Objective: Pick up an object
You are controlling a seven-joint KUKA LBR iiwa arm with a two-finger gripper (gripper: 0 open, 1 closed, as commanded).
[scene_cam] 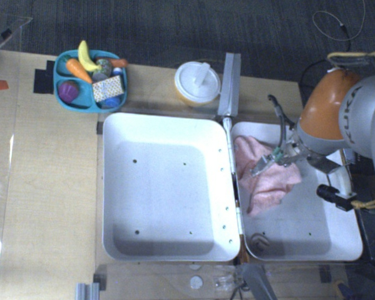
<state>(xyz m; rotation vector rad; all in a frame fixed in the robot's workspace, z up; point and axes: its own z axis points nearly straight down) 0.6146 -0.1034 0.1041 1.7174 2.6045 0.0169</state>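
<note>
A crumpled pink cloth [261, 178] lies in the right bin [333, 242], against its left wall. My gripper [264, 164] reaches in from the right and hangs low over the middle of the cloth, touching or nearly touching its upper folds. The grey arm with its orange band [327, 113] stands above the bin's right half. A small greyish object [260, 242] rests near the front left corner of the right bin.
The left bin [166, 189] sits beside the right one, parted from it by a thin rail [233, 180]. Behind the bins stand a blue tray of toy food [91, 80], a white lidded cup [197, 83] and a grey metal post [229, 86].
</note>
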